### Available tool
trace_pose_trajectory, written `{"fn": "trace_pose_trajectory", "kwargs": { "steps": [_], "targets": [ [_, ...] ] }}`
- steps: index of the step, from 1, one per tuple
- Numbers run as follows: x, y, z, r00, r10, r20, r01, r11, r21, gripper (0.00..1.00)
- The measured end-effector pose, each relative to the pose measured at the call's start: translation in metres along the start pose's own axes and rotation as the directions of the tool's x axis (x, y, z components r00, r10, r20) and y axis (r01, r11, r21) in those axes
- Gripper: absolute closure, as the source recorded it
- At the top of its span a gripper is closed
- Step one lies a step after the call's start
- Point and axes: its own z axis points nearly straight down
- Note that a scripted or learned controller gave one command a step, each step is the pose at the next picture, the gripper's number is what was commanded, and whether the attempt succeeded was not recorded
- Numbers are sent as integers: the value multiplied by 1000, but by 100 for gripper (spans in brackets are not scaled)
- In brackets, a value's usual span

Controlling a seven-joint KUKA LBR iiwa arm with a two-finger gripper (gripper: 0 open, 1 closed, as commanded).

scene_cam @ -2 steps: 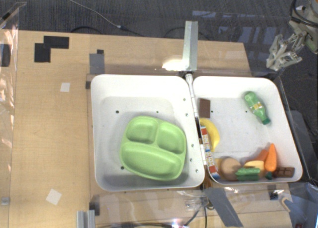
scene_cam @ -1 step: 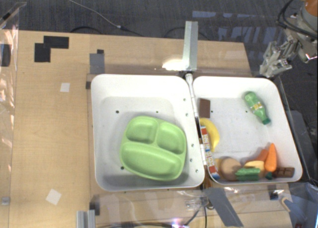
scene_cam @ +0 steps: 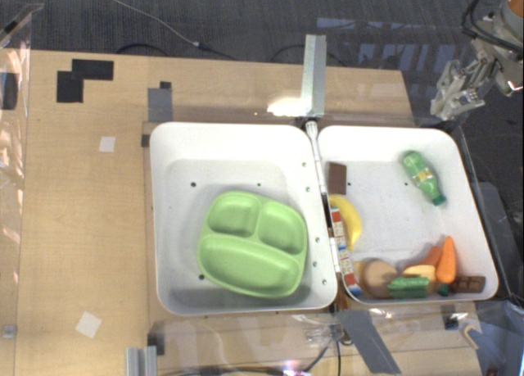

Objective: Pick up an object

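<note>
Risk of a glancing miss: claw [scene_cam: 460, 92] parked above the right bin's [scene_cam: 385, 174] far corner, finger spacing impossible to tell, green bottle [scene_cam: 422, 176] lying tilted, round, prone to rolling off.

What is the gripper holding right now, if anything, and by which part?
Nothing is held. The gripper hangs above the bench beyond the right bin's far corner, with nothing between its fingers. The nearest item, the green bottle, lies apart from it in that bin.

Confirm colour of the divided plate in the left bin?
Light green, all three compartments. The divided plate shows plainly in the camera view.
</note>
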Motion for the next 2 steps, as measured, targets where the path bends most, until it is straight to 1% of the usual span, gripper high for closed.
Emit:
{"fn": "trace_pose_trajectory", "kwargs": {
  "steps": [1, 2],
  "targets": [
    [-3, 0, -15, 1000, -2, 11, 2, 1000, 5, 100],
    [36, 20, 24, 949, 316, -16, -316, 949, -1, 100]
  ]
}}
